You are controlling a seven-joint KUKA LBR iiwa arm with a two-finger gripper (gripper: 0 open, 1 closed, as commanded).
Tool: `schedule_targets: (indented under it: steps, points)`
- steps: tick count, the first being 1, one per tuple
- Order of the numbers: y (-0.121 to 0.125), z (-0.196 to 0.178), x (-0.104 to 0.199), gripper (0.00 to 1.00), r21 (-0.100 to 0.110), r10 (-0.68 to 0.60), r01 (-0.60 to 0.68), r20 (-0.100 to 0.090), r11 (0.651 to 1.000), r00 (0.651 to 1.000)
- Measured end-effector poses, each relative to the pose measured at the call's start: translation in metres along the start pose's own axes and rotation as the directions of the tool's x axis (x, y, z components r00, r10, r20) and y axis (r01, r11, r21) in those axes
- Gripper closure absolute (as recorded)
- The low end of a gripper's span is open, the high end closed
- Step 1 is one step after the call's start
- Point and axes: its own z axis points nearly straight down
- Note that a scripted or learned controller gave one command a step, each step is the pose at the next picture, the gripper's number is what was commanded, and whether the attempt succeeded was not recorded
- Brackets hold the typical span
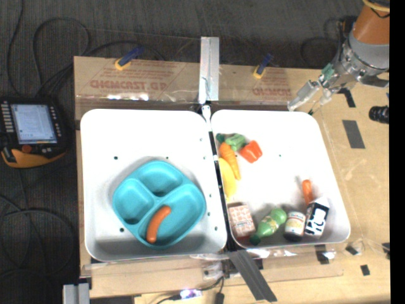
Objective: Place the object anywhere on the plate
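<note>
From my remote station I see the gripper (302, 102) at the upper right of the camera view, hanging over the bench just beyond the far right corner of the right bin (329, 170), with the orange-banded arm (370, 33) running off the top right corner. Its two pale fingers (297, 101) sit close together at the tip; I cannot tell whether they are released or clenched, and I see nothing between them. The task object, an orange sausage (158, 223), lies on the blue plate (136, 198) in the left bin (101, 144), resting at a slant in the plate's large lower-right compartment. The plate's other two compartments hold nothing that I can see. The right bin contains: a carrot (230, 159) and a yellow piece (228, 179) along its left wall, a green leafy item (233, 140) touching an orange-red pepper (251, 151) near the top, a small orange piece (307, 189) near the right wall, and along the near wall a small printed box (241, 219), a green vegetable (269, 225), a small jar (295, 225) and a black-and-white carton (317, 217). A handheld control pendant (30, 126) lies on the floor left of the bench.
</note>
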Motion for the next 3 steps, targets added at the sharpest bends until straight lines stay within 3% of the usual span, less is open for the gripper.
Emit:
schedule_targets:
  steps: [1,2,3]
  points:
    - [-0.008,0.021,-0.026,0.0,0.002,-0.129,0.129,-0.001,0.992,0.992]
    - [-0.007,0.008,-0.025,0.0,0.0,-0.214,0.214,0.001,0.977,0.977]
    - [-0.006,-0.003,-0.025,0.0,-0.001,-0.349,0.349,0.001,0.937,0.937]
